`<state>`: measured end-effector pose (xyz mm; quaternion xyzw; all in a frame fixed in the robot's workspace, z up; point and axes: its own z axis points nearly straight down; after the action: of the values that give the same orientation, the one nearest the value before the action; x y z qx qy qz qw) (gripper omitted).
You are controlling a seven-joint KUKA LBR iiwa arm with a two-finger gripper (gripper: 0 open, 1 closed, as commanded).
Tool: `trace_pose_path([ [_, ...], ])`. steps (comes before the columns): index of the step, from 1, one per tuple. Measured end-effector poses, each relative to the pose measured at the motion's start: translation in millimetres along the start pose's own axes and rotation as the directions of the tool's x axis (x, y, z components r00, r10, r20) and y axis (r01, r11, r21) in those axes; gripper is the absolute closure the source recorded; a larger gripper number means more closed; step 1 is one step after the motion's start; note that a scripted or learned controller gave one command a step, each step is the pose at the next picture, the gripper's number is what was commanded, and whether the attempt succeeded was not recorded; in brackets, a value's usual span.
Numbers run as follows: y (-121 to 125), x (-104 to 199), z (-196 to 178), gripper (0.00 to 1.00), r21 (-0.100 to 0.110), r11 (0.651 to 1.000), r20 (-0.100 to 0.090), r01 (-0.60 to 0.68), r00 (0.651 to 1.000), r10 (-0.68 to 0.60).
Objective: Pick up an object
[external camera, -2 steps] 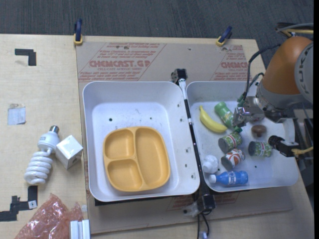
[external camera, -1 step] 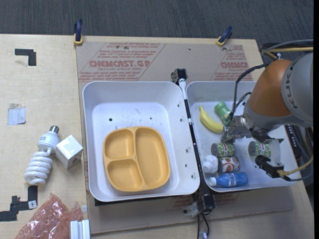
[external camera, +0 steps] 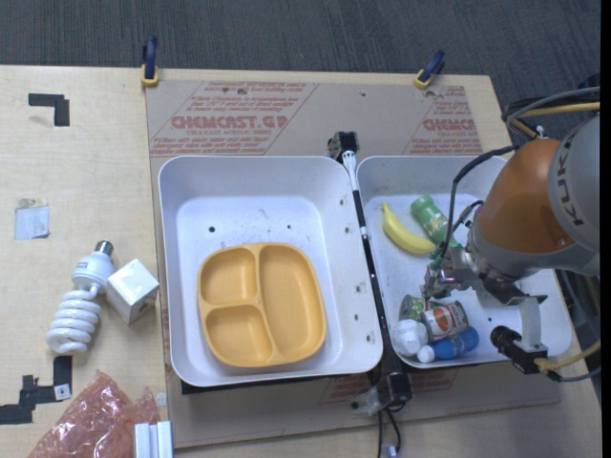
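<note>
1. Two shallow white plastic bins are counted; the right bin (external camera: 377, 175) is taken as the landmark, and the left bin (external camera: 181, 256) is joined to its left wall.
2. Nearest, in the right bin's front corner, one blue bottle (external camera: 456, 344) with a white cap is seen lying flat, with one small white rounded object (external camera: 410, 334) just left of it.
3. Just behind the bottle, one can (external camera: 445, 320) with a red-and-white label is seen on its side.
4. Over the can, the gripper (external camera: 445, 280) is seen low in the right bin, with the grey and orange arm behind it; how far the claw is parted cannot be told, and nothing is seen held.
5. Farther back in the right bin, one curved yellow banana (external camera: 405, 236) is seen, with one green bottle (external camera: 429, 216) just beside it.
6. In the left bin, one smooth yellow three-compartment tray (external camera: 260, 303) is seen.
7. Well left of the right bin, on the bench, one spiral white bulb (external camera: 76, 308) and one white cube (external camera: 133, 289) are seen.
</note>
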<state>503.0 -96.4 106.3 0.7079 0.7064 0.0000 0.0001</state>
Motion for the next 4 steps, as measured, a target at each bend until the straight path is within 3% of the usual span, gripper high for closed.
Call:
trace_pose_path([
  [1, -16, 4, 14, 0.0, -0.002, 1.0, 0.0, 0.0, 1.0, 0.0],
  [2, -14, 4, 4, 1.0, -0.005, 1.0, 0.001, -0.001, 1.0, 0.001],
  [3, -25, 45, -86, 1.0, -0.001, 1.0, 0.0, 0.002, 1.0, -0.002],
  [4, -25, 45, -86, 0.0, -0.002, 1.0, 0.001, 0.002, 1.0, -0.002],
])
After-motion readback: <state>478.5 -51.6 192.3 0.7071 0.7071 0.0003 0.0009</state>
